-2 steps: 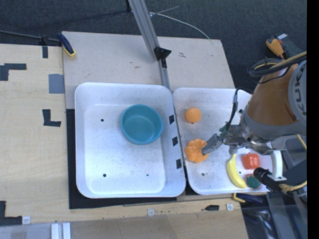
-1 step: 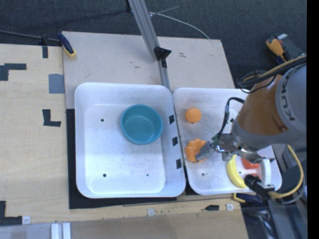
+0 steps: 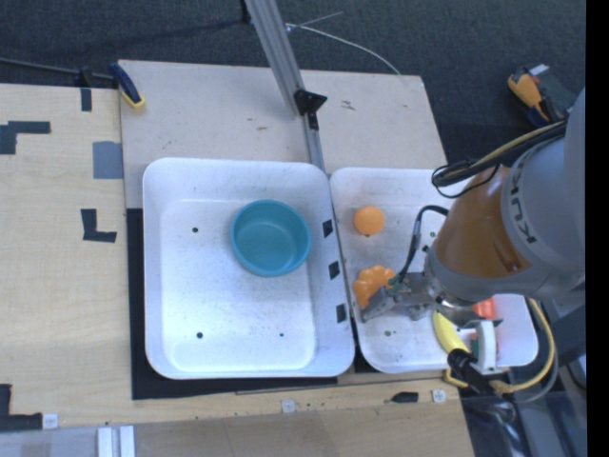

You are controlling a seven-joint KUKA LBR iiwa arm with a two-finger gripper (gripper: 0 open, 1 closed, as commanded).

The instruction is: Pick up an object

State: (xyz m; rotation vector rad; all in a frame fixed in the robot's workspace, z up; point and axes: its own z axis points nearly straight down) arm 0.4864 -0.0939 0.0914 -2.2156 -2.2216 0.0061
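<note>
Arm (image 3: 504, 227) reaches in from the right and is low over the right bin (image 3: 404, 352). Gripper (image 3: 379, 303) sits at that bin's left side, close to the wall shared with the left bin (image 3: 181, 346). An orange lump (image 3: 373, 279) lies right at the gripper tip, touching or overlapping it (can't tell if it's spread, closed or pinching the lump; the view is too cluttered there). An orange ball (image 3: 369, 220) lies further up the same bin, apart from the lump and free of the gripper. A blue bowl (image 3: 271, 238) stands upright in the left bin, towards its upper right. Both bins rest on the desk (image 3: 57, 284).
</note>
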